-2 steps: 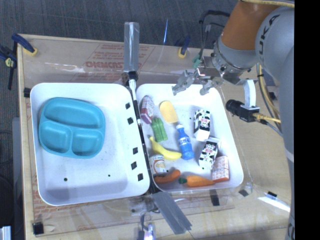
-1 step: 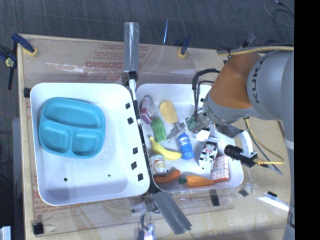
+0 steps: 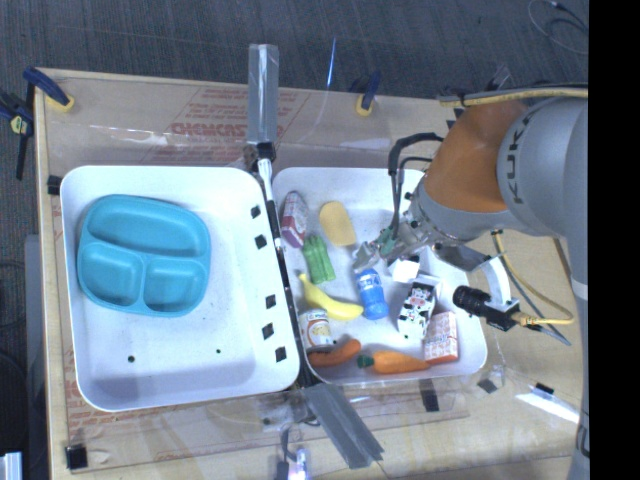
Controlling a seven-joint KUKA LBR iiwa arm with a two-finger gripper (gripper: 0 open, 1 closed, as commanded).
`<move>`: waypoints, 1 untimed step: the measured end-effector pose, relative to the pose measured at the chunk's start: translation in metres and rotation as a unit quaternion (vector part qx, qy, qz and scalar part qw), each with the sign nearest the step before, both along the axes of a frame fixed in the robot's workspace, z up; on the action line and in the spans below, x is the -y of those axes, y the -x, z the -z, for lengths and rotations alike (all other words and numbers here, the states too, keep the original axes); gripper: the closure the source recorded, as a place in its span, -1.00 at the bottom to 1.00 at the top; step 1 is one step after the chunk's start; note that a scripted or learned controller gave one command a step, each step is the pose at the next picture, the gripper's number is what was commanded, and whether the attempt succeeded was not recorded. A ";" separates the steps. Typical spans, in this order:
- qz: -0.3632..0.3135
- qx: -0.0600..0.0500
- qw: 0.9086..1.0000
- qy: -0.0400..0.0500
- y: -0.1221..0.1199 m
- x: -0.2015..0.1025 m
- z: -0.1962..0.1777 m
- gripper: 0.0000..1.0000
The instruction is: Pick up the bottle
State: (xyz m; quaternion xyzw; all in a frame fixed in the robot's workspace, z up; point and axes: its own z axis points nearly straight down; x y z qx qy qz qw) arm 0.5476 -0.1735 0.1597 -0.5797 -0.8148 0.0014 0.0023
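Two white bins are sitting side by side on the bench, and I am reaching in from the right over the right bin (image 3: 470, 353). My claw (image 3: 385, 251) is hanging just above and to the right of the bottle (image 3: 371, 293); whether it is wide or narrow I cannot tell, and nothing is showing between its tips. The bottle, small with a blue label and a pale cap, is lying tilted near the middle of the right bin, just right of a banana (image 3: 332, 301). Farther back a yellow piece (image 3: 338, 223) and a green block (image 3: 318, 259) are resting, with a dark red packet (image 3: 292, 218) by the left wall. Along the near wall a can (image 3: 317, 327) and two carrots (image 3: 395, 362) are lying. To the bottle's right a black-and-white carton (image 3: 416, 307) and a pink box (image 3: 441, 337) are lying close together. The left bin (image 3: 150, 368) is holding a blue tray (image 3: 143, 255) with three compartments toward its far left.
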 end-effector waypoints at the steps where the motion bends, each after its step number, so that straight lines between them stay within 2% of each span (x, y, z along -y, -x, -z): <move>1: -0.002 0.001 1.000 0.000 0.033 0.002 -0.018 1.00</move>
